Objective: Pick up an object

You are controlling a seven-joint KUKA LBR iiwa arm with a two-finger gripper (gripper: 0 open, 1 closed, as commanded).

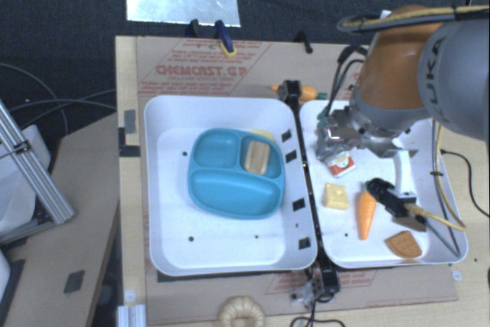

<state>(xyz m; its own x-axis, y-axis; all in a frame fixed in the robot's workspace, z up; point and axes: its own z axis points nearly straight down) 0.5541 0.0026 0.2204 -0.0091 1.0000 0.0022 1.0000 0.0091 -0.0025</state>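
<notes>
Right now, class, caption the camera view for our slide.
Robot gripper low over the right bin near a carrot; blue plate sits in the left bin.

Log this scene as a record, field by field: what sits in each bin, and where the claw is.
left bin: blue divided plate, with a tan piece in its upper right compartment
right bin: red-and-white packet, yellow block, orange carrot, brown piece
claw: over the right bin's upper left part, right by the red-and-white packet
grasp: cannot tell from this view
outside the bins: pale ring at the bench's near edge
</notes>
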